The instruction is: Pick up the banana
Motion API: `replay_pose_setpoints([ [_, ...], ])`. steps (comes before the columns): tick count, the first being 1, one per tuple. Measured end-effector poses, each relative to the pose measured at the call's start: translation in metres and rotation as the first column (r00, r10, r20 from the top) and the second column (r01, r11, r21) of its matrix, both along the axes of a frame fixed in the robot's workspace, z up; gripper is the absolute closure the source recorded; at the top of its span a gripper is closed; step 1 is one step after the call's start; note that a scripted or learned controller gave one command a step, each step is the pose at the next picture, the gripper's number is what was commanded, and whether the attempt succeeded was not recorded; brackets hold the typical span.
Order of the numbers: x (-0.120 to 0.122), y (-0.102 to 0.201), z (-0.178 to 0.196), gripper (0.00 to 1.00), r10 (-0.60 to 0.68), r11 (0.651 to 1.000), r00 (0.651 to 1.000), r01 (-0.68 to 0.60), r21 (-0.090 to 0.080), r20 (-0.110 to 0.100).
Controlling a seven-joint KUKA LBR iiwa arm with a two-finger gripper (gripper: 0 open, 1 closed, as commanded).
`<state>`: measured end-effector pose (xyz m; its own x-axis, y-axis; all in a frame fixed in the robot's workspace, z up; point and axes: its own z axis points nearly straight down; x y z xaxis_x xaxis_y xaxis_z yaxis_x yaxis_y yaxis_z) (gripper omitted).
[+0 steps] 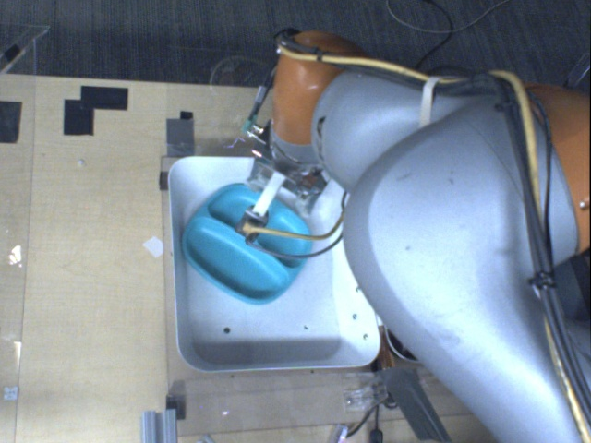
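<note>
Claw [284, 181] low over blue dish [231, 258] in white bin [249, 353]; claw spread or pressed together, cannot tell.

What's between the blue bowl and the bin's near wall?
Nothing. The camera view shows bare white floor from the blue bowl to the bin's near wall.

Floor [138, 7]: dark blue-grey carpet with a fine ribbed weave, runs across the far side. A thin cable [399, 7] loops on it. Desk [83, 284]: pale wood-grain top, matte. Black angular patches [92, 109] lie flat on it near the far edge, another [7, 121] is cut off at the frame's left. Clear plastic panel [23, 49] at the far-left corner. Small white diamond tag [152, 245] on the wood. Grey metal brackets [180, 135] on the desk. Light is even and soft, with one small glare spot [14, 257].
</note>
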<state>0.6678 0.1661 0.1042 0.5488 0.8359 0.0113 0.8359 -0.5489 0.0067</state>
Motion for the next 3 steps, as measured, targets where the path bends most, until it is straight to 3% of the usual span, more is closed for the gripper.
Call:
replay_pose_setpoints([
  [1,0.005,0.002,0.015,1.00,0.005,1.000,1.000,-0.005,0.004,0.024],
  [2,0.003,-0.002,0.013,0.00,0.000,1.000,1.000,0.000,-0.002,0.011],
  [3,0.001,0.044,0.047,0.00,-0.020,1.000,1.000,0.020,-0.003,-0.007],
])
